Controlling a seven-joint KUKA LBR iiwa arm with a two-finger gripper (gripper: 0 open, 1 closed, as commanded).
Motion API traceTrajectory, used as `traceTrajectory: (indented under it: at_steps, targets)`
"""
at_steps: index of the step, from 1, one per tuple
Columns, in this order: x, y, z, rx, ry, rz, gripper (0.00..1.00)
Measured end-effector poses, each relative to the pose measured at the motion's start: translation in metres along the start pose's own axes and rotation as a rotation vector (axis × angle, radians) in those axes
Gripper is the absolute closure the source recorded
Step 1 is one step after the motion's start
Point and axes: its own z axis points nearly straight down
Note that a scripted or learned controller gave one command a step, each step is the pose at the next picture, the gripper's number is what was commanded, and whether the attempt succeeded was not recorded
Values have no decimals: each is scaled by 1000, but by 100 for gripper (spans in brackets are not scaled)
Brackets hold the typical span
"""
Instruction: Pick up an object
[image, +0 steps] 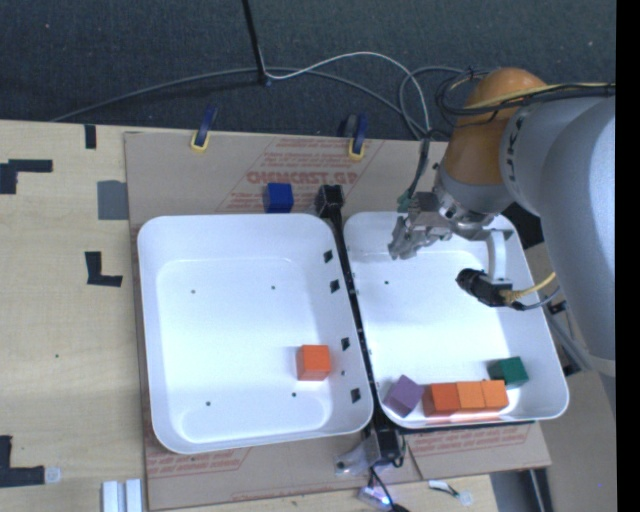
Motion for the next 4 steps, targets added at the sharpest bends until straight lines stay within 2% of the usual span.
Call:
traceTrajectory:
  at_steps: [1,2,4]
  targets:
    - [-1,1,-42,0,0,0,100]
    - [2,10,-98,-1,0,0,100]
    - [104,-25,-74,4,0,-2,100]
